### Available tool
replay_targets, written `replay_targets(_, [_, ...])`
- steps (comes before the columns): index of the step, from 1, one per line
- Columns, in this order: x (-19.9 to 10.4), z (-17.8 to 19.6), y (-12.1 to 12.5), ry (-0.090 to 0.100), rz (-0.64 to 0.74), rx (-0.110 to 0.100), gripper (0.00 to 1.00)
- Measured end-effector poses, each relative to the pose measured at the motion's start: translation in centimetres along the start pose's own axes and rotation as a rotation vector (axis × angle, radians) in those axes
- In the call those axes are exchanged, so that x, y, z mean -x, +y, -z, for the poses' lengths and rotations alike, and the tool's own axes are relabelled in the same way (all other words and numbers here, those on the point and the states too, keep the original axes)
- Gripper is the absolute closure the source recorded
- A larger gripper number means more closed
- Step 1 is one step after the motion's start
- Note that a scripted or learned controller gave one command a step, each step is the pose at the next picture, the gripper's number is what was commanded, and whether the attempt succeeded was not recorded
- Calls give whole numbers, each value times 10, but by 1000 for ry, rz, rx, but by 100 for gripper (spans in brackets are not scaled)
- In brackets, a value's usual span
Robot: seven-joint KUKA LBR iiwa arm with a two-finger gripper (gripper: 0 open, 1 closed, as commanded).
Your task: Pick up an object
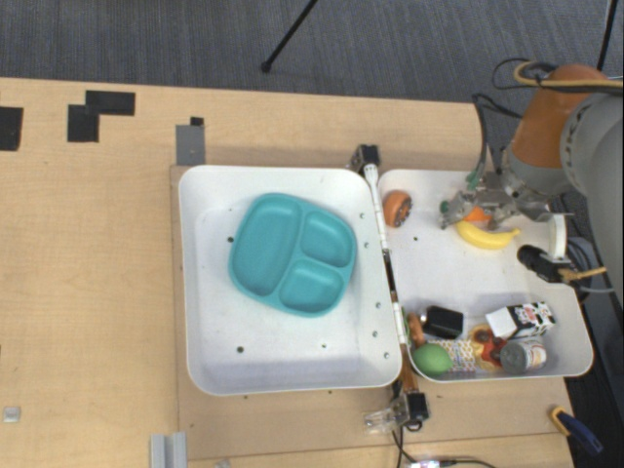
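The banana (487,237) lies in the right bin (429,261), in its upper half toward 2 o'clock. The end effector (483,208) sits directly over it, its grey metal parts touching or just above the fruit's upper edge; a small orange item shows between them. The fingers' spread cannot be determined from this view, and no grasp on the banana can be confirmed.

At 9 o'clock from the banana, an orange-brown rounded object (396,208) rests against the bin's left wall. At 6 o'clock, along the bin's lower edge, a cluster lies close together: a black box (444,321), a green ball (431,359), a black-and-white carton (522,318) and a grey-capped can (522,357). Printing on the carton and can is too small to read.

The left bin (210,261) holds a teal divided plate (292,253) near its centre. Both bins stand side by side on the wooden table (88,281).
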State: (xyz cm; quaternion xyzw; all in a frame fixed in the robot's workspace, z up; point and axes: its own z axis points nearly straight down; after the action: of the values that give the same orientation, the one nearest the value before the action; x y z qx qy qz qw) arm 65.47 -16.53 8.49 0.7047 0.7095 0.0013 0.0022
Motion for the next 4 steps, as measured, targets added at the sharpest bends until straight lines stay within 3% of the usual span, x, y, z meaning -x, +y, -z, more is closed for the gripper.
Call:
replay_targets(1, [36, -1, 3, 4, -1, -6, 0])
replay_targets(2, [-2, 0, -5, 0, 0, 0, 0])
replay_targets(3, [37, -1, 7, 7, 0, -8, 0])
replay_targets(4, [15, 0, 3, 0, 0, 0, 0])
